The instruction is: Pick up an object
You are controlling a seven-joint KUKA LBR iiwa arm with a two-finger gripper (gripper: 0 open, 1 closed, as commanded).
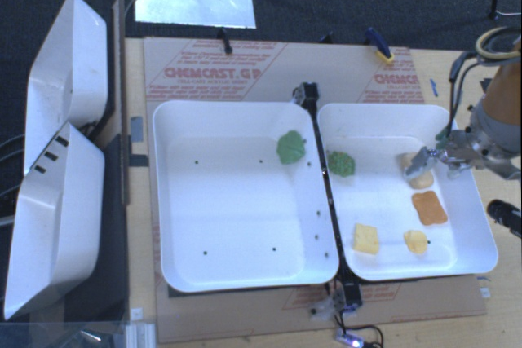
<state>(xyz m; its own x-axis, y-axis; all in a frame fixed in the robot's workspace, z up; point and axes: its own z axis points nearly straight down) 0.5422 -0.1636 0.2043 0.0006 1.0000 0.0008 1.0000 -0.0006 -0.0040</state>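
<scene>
My gripper [423, 163] hangs low over the right bin [383, 116], near its right wall, with the grey arm [499, 122] reaching in from the right. Directly under and beside it lies a pale beige piece [418, 178], partly hidden by the gripper. An orange flat piece [429, 209] lies just in front of that. Two yellow pieces, a larger one [366, 239] and a smaller one [416, 241], rest near the bin's front. A green lump [341, 165] sits by the divider. Another green lump [290, 147] lies in the left bin [212, 257].
Spare white bins [61, 167] lean at the far left beside the bench. A black clamp [307, 94] and a blue-yellow clamp [378, 45] sit at the back edge. Cables loop at the arm's upper right.
</scene>
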